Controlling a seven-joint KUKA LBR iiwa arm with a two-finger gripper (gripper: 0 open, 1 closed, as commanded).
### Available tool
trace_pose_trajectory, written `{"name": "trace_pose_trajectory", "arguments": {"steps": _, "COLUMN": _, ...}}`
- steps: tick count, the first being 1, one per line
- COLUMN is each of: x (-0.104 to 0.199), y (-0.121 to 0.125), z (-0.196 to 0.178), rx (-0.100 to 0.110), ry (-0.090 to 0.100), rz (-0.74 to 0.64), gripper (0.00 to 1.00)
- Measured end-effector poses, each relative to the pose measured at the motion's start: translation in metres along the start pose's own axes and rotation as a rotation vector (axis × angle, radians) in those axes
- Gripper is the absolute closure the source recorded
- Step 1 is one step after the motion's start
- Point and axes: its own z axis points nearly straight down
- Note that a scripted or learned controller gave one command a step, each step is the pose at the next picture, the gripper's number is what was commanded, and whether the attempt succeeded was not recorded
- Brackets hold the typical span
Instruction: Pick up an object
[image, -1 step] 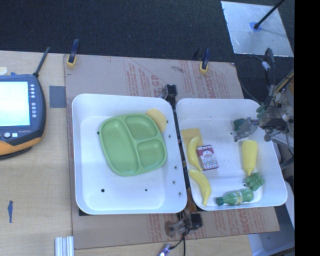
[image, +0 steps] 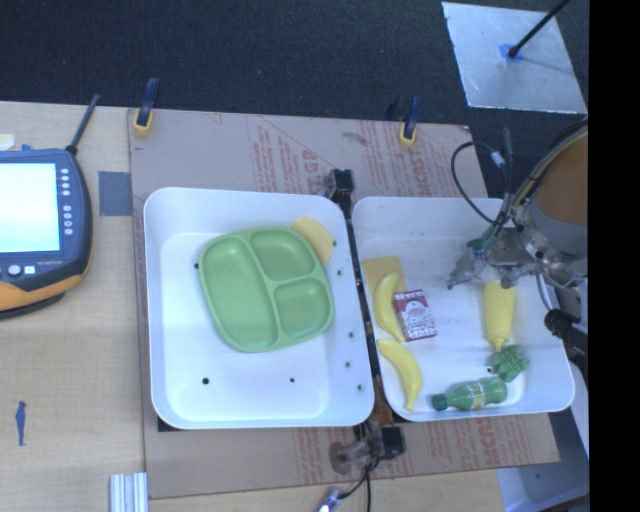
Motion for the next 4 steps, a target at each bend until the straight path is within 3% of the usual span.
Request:
{"name": "trace_pose_trajectory", "arguments": {"steps": 1, "x": -0.04, "y": 0.072, "z": 0.021, "rx": -0.004, "ry": 0.001, "rz": 0.001, "gripper": 0.0}}
{"name": "trace_pose_trajectory", "arguments": {"steps": 2, "x": -0.032, "y": 0.089, "z": 0.066, "rx": -0.003, "ry": 0.0, "rz": 0.0, "gripper": 0.0}}
{"name": "trace_pose_trajectory", "arguments": {"steps": 3, "x": -0.04, "y": 0.089, "z": -0.016, "rx": -0.006, "ry": 0.0, "rz": 0.002, "gripper": 0.0}}
{"name": "trace_pose_trajectory", "arguments": {"steps": 4, "x": -0.039, "y": 0.075, "z": 0.058, "rx": -0.002, "ry": 0.0, "rz": 0.0, "gripper": 0.0}}
